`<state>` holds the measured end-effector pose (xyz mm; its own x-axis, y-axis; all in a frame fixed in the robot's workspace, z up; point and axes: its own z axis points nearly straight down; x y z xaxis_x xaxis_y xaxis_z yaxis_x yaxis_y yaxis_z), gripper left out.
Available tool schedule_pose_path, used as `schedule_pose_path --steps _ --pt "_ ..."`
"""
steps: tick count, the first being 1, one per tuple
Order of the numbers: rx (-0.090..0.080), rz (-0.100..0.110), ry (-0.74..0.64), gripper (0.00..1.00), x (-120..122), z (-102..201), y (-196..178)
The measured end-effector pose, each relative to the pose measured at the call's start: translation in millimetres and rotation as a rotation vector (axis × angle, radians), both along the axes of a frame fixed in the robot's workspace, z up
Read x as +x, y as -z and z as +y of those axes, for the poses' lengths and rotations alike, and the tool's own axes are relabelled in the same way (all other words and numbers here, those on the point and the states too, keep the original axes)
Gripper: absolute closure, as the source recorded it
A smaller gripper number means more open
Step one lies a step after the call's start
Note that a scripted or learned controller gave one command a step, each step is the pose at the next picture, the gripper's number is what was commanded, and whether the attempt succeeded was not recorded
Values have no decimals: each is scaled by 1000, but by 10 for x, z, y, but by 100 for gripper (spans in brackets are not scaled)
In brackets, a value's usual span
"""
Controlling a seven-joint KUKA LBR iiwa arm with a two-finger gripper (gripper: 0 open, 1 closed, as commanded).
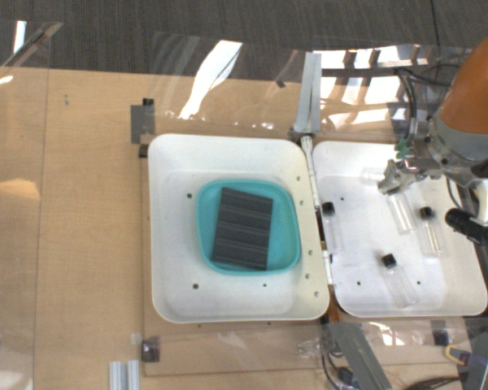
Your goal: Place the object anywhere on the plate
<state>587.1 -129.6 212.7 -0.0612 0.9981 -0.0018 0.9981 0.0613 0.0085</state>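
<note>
- The dark ribbed block lies flat on the teal plate in the left bin, well inside the rim, so the placing looks done.
- The jaws of the gripper hang over the right bin, apart from the block; I cannot tell how wide they stand.
- What seems left, at most, is for the arm to clear away.
- A few small dark bits dot the right bin's floor; nothing crowds the plate on the table.
</note>
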Motion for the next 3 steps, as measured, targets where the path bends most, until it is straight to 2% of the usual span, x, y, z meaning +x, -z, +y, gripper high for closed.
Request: schedule_pose_path --steps 1,2,3 --pt "1 5 -91 100 -369 406 705" --pt "-1 0 -317 100 -436 1189 266" --pt "1 1 -394 100 -501 2307 269"
